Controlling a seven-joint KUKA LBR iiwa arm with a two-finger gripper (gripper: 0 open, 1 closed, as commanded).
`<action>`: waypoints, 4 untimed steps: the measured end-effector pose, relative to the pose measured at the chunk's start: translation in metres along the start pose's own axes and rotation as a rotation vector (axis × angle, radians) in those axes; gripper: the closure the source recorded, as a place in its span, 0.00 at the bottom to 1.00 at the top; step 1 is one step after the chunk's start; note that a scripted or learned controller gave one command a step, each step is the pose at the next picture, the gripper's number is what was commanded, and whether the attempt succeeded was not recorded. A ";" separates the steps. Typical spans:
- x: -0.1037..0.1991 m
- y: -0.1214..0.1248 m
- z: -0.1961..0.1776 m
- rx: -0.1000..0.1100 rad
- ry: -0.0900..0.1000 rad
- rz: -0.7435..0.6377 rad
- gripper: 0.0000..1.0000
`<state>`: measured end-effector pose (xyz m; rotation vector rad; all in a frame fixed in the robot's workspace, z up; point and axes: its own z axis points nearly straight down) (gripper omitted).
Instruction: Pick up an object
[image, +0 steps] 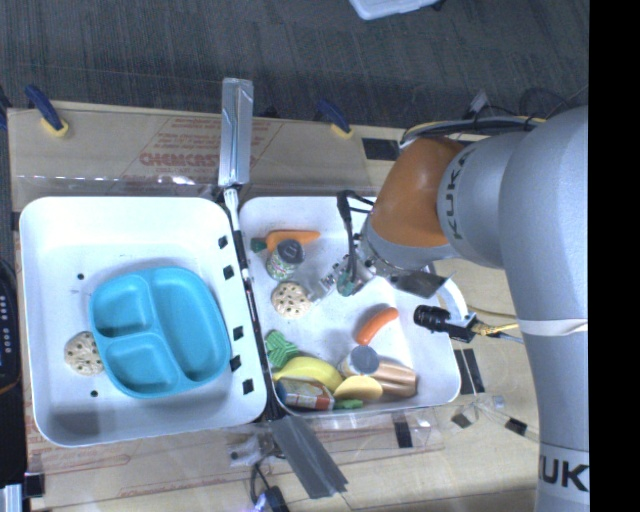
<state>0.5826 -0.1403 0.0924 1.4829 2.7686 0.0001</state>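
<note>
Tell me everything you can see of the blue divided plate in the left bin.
The light blue three-compartment plastic plate lies flat near the middle of the left white bin, set slightly askew. It has rounded corners, raised dividers, two compartments on one side and a longer one on the other, all holding nothing. A round speckled cookie lies at its left edge, apparently touching it.

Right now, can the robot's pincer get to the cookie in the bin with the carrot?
Probably yes. The pincer hangs over the right bin, just right of the cookie. The cookie lies flat on bare white floor with nothing on top; a small jar sits close above it, so space is a little tight.
</note>
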 end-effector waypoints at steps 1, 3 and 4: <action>0.000 0.070 -0.002 0.000 0.001 0.302 1.00; -0.019 0.078 -0.003 0.000 -0.012 0.294 0.00; -0.025 0.074 -0.002 -0.002 -0.004 0.271 0.00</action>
